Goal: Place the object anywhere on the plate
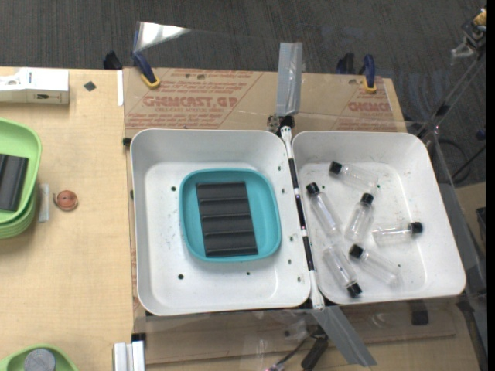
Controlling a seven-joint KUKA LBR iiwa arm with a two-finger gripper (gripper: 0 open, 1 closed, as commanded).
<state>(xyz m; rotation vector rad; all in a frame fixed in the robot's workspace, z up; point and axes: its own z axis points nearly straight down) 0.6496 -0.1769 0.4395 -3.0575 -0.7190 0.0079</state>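
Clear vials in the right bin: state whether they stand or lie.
Lying. All the vials rest on their sides across the right bin floor, black caps pointing different ways.

A single fixed camera looked down on the desk [69, 284] from above at a slant, far enough back to take in both white bins: the left bin [155, 284] and the right bin [433, 277]. They sat side by side across the middle of the frame. Dark floor [232, 14] ran along the top beyond the desk's far edge.
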